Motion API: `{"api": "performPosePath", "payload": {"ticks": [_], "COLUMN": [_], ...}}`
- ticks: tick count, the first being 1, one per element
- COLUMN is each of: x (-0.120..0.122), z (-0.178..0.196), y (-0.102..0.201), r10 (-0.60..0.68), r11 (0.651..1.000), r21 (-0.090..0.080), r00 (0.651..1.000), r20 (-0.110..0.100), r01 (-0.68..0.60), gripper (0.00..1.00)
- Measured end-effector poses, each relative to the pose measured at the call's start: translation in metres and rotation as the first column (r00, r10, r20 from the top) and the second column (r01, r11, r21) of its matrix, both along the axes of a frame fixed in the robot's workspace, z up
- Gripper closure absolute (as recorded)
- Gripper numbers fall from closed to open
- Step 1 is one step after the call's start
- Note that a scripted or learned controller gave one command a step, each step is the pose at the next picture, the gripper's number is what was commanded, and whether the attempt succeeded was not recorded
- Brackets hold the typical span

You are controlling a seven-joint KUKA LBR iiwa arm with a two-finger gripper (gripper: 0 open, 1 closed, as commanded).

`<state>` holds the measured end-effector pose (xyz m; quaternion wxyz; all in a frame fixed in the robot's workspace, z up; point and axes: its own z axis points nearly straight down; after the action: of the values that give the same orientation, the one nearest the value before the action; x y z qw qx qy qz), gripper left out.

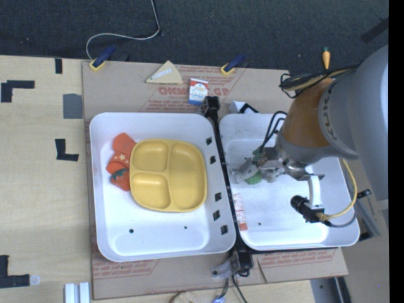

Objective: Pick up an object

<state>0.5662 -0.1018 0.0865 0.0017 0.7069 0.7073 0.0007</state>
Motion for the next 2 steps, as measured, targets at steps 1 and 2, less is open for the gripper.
{"api": "performPosePath", "payload": {"ticks": [1,2], "x": [0.0011,0.0003], "z": [0.0108,0.0095], "y": [-0.0002,-0.0002], "r10": [0.000,0.000], "r11": [1.000,1.000], "r21": [-0.001,0.000], "r00": [1.000,1.000], "r20": [0.002,0.000], "r01": [0.000,0.000], "gripper": [1.00,0.00]}}
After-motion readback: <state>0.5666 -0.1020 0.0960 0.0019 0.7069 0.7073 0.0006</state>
